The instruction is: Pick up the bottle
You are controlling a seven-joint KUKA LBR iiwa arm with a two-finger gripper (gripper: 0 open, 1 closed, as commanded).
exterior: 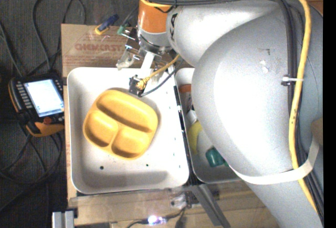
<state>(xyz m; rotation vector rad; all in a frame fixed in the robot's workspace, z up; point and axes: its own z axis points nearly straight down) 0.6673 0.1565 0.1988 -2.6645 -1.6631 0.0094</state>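
My gripper [135, 63] hangs over the far edge of the left bin [79, 116], just beyond a yellow divided plate [122, 123] that lies in the middle of that bin. In the right bin [195, 173], mostly hidden under the arm, I see a yellow rounded thing [195, 136] with a teal piece [214, 157] beside it, and a white and orange thing [187, 96] further back. Which of these is the bottle I cannot tell. Nothing shows held at the gripper.
The big grey arm [247, 74] covers most of the right bin. A cardboard sheet [94, 48] lies behind the left bin. A handheld screen unit [39, 98] and cables sit on the floor at left.
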